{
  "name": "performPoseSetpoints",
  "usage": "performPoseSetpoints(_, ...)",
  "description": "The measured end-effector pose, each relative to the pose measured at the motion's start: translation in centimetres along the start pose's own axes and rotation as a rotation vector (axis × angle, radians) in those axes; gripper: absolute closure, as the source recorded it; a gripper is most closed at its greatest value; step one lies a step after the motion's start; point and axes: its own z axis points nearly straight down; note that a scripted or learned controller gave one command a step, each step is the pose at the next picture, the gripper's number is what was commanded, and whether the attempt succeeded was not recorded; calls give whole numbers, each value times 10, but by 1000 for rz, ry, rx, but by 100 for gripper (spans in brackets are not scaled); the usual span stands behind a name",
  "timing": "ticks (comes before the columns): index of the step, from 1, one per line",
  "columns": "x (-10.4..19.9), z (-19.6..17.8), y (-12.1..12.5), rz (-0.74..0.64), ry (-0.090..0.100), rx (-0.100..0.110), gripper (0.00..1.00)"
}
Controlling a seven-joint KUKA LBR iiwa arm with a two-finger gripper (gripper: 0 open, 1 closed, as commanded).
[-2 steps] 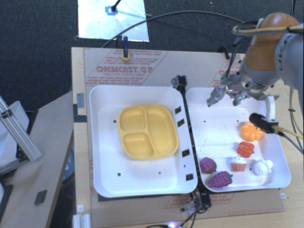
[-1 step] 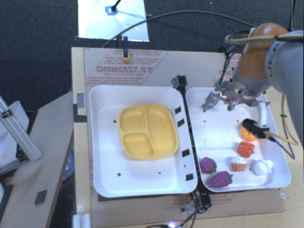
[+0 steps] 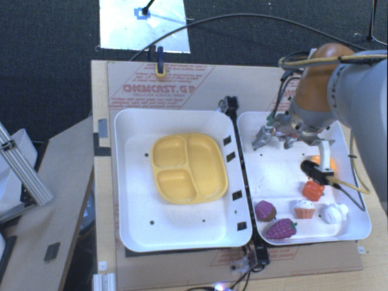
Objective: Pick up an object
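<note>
The end effector (image 3: 276, 140) hangs wide open and empty over the far part of the right bin (image 3: 273, 174). The toys sit nearer and more to the right. The red toy (image 3: 313, 191) is closest, then the cupcake (image 3: 304, 210).

- One fixed camera sits above the bench (image 3: 103, 223), looking down at a slant — fairly near.
- It takes in the left bin (image 3: 130, 162) and right bin (image 3: 267, 174); the arm (image 3: 364, 90) enters from the right.
</note>
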Motion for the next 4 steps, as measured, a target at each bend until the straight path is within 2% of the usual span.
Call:
performPoseSetpoints(1,0,23,1,1,0,-1,0)
performPoseSetpoints(2,0,11,2,1,0,-5,100)
performPoseSetpoints(3,-3,-38,-5,3,-1,-7,100)
performPoseSetpoints(4,1,-96,5,-3,-1,-7,100)
